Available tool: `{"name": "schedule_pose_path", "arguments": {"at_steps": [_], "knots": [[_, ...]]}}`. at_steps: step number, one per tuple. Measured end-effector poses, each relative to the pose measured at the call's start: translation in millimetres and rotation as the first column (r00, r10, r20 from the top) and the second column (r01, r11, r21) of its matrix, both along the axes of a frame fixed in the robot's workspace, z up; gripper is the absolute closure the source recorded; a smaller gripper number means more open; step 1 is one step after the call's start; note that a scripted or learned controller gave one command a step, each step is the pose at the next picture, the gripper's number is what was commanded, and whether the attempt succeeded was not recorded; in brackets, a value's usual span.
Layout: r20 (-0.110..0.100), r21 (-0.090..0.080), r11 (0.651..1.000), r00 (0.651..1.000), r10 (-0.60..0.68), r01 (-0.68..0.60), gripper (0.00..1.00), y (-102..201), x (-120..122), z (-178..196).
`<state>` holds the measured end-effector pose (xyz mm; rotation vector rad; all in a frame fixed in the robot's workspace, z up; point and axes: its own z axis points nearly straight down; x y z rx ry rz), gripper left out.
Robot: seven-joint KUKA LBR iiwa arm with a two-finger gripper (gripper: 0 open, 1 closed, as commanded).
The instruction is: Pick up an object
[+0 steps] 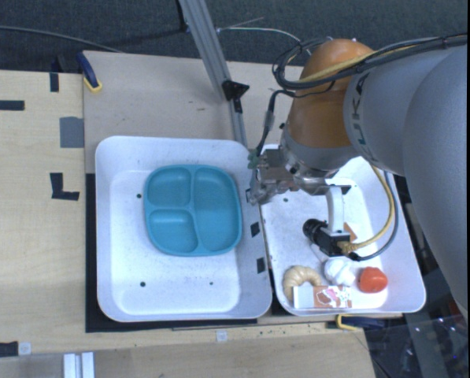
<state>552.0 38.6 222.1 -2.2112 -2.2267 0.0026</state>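
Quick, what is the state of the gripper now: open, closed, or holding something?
Gripper: cannot be told from this view; it sits at the upper left of the right bin, no object seen in it.

Wooden bench [30,235] under two white bins [116,290].

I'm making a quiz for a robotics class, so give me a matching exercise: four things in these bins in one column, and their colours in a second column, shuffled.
Things:
1. divided plate in the left bin
2. round fruit-like item near the right bin's front edge
3. croissant-shaped item in the right bin
4. small round item between the other two

Colours:
A. tan
B. white
C. teal blue
D. red

Pairs: 1-C, 2-D, 3-A, 4-B
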Motion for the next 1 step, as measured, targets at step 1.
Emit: {"name": "schedule_pose_path", "arguments": {"at_steps": [1], "knots": [[0.001,0.001,1.0,1.0,0.001,-0.001,1.0,54.0,-10.9,3.8]]}}
